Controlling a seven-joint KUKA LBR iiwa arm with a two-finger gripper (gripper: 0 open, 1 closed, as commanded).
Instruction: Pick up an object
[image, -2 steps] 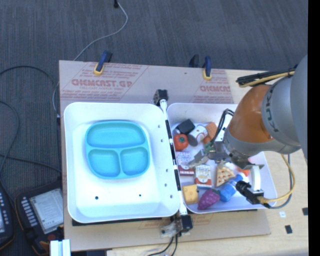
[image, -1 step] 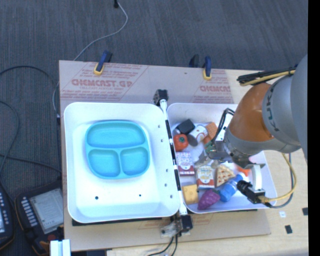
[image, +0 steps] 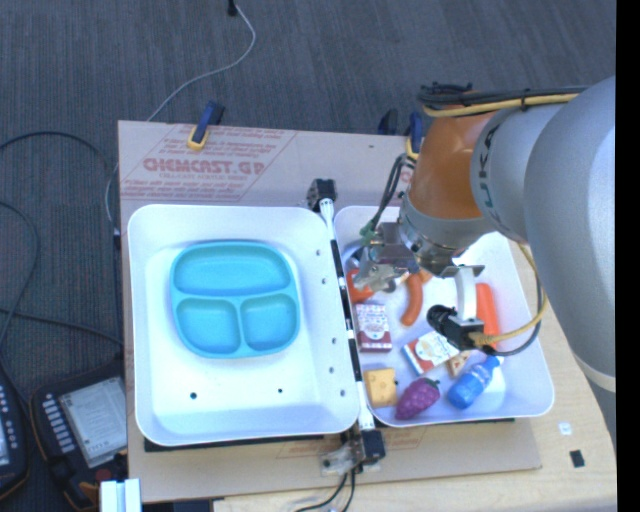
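Observation:
My gripper (image: 378, 262) hangs low over the upper left part of the right bin (image: 535, 400). Directly beneath and beside it lies a small red and blue item (image: 362, 287), partly hidden by the gripper. An orange chili-shaped piece (image: 412, 300) lies just to its right. A red and white box (image: 374, 327) sits below the gripper. Nearer the front lie a red and white packet (image: 431, 351), a yellow cracker (image: 380, 385), purple grapes (image: 418, 398) and a blue bottle (image: 471, 385). An orange carrot (image: 486, 308) lies by a white piece (image: 465, 293) at the right.
The left bin (image: 150, 400) holds a blue divided plate (image: 236, 298). A metal clamp bar (image: 338, 290) runs along the seam between the bins. The grey arm with its orange band (image: 450, 170) covers the right bin's far side.

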